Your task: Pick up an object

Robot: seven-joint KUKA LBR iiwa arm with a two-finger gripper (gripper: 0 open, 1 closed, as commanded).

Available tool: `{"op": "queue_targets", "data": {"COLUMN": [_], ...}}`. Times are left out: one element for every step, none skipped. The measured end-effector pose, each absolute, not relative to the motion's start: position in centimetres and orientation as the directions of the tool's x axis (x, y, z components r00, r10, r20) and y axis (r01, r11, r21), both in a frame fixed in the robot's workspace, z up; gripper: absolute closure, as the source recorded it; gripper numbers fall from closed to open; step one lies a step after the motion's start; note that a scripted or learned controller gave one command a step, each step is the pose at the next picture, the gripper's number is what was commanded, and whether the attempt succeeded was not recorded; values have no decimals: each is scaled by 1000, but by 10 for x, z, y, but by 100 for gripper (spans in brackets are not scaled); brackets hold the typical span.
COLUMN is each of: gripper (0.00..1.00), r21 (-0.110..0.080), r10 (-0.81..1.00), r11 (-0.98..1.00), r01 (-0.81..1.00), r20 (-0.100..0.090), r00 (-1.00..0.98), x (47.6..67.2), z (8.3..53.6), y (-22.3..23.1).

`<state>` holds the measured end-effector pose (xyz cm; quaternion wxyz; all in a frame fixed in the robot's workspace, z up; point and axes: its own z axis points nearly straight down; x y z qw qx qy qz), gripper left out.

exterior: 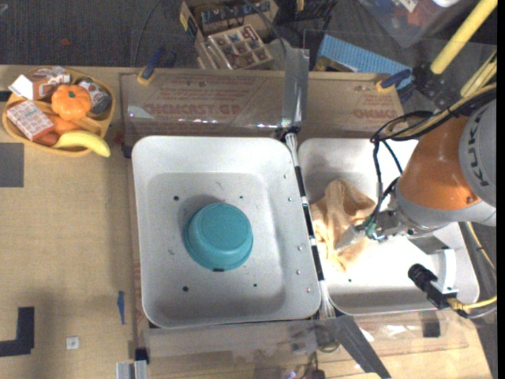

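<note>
A crumpled tan, cloth-like thing point(339, 208) lies at the left side of the right white bin point(387, 287), against the wall shared with the other bin. My gripper point(364, 231) is low in that bin, right at the tan thing's lower right edge and touching or nearly touching it. The grey and orange wrist above hides how the jaws stand. A teal bowl point(220, 235) rests upside down in the middle of the left white bin point(158, 160), well away from the gripper.
A low cardboard wall point(205, 105) runs behind both bins. On the bench at the far left sits a basket of toy food point(59, 113) with a banana and a small pumpkin. Cables hang beside the arm on the right.
</note>
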<state>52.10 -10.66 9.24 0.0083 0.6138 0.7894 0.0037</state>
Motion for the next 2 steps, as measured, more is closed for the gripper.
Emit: {"op": "queue_targets", "data": {"gripper": [100, 0], "r21": [19, 19], "r10": [970, 970], "r11": [243, 243], "r01": [970, 970], "r20": [-6, -6], "r00": [-243, -243], "x": [522, 522], "z": [103, 103], "y": [-107, -107]}}
